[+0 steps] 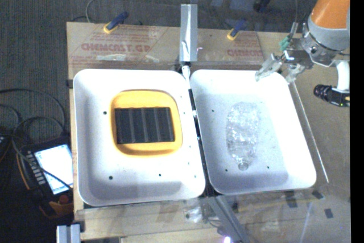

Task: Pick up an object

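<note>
Nothing is lifted yet, so the pick looks to be at its very start; the gripper (278, 67) hangs off the arm (330, 8) at about two o'clock in the view, over the far right corner of the right bin (296, 122), and its two fingers are spread apart with nothing between them; released, then, and bare. Two candidates lie waiting; in the right bin a clear plastic bottle (242, 132) rests on its side near the middle, its narrow end toward six o'clock, well apart from the gripper and down toward seven o'clock of it; in the left bin (91, 139) a yellow tray (147, 122) with a dark ribbed insert sits flat, roughly central, at about nine o'clock from the bottle and across the divide between the bins. The bottle is the nearer of the two, so my guess is that it is the target; what is left is nearly everything: travel in over the object, descend, close on it, and raise it clear; the clear, rounded bottle may slip or roll under a pinch.
</note>
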Tool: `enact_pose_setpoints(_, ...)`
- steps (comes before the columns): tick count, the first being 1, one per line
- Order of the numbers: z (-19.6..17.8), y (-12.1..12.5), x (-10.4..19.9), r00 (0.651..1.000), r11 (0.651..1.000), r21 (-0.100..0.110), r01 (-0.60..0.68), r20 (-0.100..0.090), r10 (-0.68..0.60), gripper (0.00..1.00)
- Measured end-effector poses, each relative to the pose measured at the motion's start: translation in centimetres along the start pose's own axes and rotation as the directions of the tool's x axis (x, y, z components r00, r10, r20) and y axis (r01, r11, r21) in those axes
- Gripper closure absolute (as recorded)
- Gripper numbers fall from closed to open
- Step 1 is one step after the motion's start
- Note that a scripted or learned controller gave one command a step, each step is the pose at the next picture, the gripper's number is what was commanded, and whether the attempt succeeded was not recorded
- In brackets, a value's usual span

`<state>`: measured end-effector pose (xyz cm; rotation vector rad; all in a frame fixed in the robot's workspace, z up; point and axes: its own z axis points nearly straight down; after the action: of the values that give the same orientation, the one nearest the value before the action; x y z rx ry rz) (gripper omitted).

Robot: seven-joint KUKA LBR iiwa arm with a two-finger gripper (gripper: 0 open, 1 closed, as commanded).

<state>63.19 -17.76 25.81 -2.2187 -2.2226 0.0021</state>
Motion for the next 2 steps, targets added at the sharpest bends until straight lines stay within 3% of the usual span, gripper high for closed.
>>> enact_pose_setpoints(1, 11.1, -7.0, 5.3, 0.999, 0.999, 0.002, -0.036, -0.002, 0.036, 0.0)
enact_pose_setpoints(2, 16.6, -9.3, 5.1, 1.0, 1.0, -0.018, 0.014, 0.002, -0.014, 0.0)
